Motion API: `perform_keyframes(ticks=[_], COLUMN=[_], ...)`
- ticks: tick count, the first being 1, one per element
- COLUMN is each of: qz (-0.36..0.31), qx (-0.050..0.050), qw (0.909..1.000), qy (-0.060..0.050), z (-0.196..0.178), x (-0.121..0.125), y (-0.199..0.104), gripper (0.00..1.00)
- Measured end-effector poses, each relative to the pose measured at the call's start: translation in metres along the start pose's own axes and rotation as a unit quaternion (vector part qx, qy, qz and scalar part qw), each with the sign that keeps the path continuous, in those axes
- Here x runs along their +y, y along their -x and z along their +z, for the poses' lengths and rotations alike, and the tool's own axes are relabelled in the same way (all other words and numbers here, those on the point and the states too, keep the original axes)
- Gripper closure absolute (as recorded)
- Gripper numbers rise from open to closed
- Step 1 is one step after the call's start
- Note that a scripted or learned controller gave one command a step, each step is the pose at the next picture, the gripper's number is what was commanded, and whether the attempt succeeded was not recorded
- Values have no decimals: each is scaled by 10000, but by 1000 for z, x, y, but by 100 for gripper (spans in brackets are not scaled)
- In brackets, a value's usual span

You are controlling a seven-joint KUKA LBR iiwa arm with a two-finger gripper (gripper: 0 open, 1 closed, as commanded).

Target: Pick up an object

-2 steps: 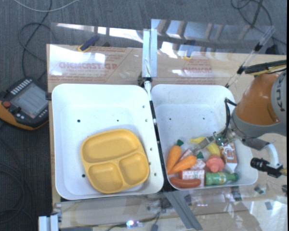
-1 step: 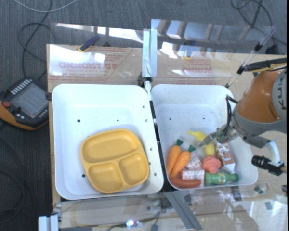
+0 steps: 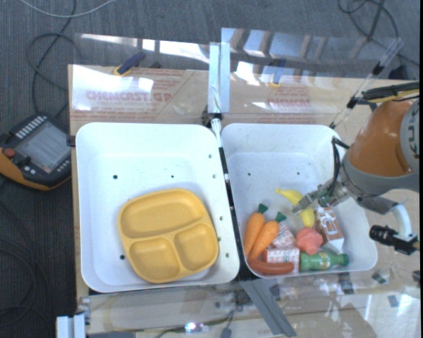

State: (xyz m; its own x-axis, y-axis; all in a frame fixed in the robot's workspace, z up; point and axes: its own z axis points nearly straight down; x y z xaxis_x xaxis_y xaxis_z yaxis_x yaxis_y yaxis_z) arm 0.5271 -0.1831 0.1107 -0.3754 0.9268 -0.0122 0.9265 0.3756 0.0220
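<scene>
**Clerk A:** Entry one, position of the claw?

**Clerk B:** The gripper [image 3: 323, 200] is recorded low over the right bin [image 3: 268, 143], near its right wall, at the upper edge of the toy food heap. Whether it is open or closed cannot be told; nothing is seen to be held.

**Clerk A:** Entry two, the nearest candidate?

**Clerk B:** A small brown-and-white carton [image 3: 328, 224] is listed just below the claw, its long axis running up and down the view. A yellow banana [image 3: 290, 196] is noted just to the view's left of the claw, lying roughly across. A yellow piece [image 3: 307, 218] is set between them.

**Clerk A:** Remaining stock?

**Clerk B:** Two carrots [image 3: 261, 235], a pink lump [image 3: 309, 241], a green bottle [image 3: 323, 261] and a red sausage [image 3: 271, 267] are logged further down and left, packed touching one another. A yellow divided plate [image 3: 168, 234] is held in the left bin [image 3: 99, 189].

**Clerk A:** Items obscured?

**Clerk B:** The claw tip is blurred against the heap, and contact with the carton cannot be judged. The carton is judged the shortest reach, straight down the view.
</scene>
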Motion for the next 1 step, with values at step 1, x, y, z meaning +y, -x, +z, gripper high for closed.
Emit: perform_keyframes(ticks=[1], qz=[450], qx=[55], qw=[9989], qy=[-111], z=[-84], x=[67], y=[-69], gripper=[100])
